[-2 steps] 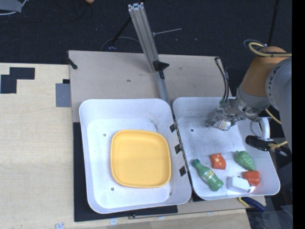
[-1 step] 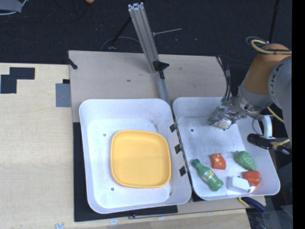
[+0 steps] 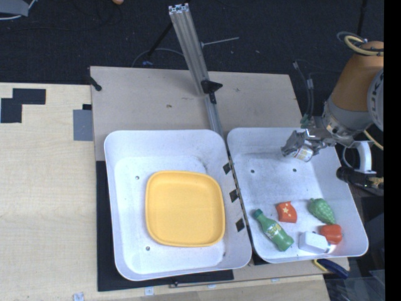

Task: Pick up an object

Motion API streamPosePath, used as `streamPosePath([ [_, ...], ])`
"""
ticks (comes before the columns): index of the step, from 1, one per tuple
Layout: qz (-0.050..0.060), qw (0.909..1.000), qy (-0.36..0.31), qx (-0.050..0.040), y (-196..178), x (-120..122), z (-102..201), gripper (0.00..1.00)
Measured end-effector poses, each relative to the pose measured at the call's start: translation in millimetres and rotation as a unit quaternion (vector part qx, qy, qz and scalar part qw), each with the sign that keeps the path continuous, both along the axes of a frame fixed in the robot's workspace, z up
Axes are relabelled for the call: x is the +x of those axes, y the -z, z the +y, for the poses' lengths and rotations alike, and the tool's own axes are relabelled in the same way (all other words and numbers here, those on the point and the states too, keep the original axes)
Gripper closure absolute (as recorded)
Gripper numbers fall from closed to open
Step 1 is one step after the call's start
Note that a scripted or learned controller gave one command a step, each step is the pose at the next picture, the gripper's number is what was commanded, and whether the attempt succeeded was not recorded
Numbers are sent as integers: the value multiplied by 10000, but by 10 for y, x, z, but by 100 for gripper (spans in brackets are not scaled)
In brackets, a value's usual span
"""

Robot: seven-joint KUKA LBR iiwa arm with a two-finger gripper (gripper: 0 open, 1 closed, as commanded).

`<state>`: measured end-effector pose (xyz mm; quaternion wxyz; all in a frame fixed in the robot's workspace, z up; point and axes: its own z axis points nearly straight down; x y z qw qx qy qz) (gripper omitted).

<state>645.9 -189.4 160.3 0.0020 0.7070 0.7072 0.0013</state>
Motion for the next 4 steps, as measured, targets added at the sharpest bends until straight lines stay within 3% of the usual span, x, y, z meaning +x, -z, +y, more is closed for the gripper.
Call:
streamPosePath([
  [2, 7, 10000, -1, 0, -1078, -30, 10, 100],
  [4, 30, 10000, -13, 10, -777, -211, 1003, 100],
])
